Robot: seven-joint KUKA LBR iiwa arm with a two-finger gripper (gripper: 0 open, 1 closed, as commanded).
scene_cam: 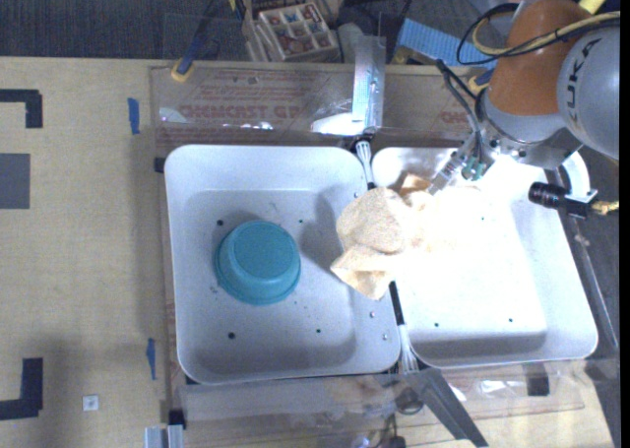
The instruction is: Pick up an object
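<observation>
A beige crumpled cloth [374, 234] lies draped over the divider between the two white bins, partly in each. One corner of it reaches up and right towards my gripper [445, 177]. My gripper hangs over the far left corner of the right bin [551, 338], right at that corner of the cloth. Glare on the bin washes out the spot where they meet. A teal bowl [258, 261] sits upside down in the middle of the left bin [197, 338], well to the left of my gripper.
The grey arm with its orange band [532, 52] comes in from the upper right over the right bin's far edge. A clear plastic sheet [256, 101] lies behind the bins. Boxes and cables crowd the floor beyond the bench.
</observation>
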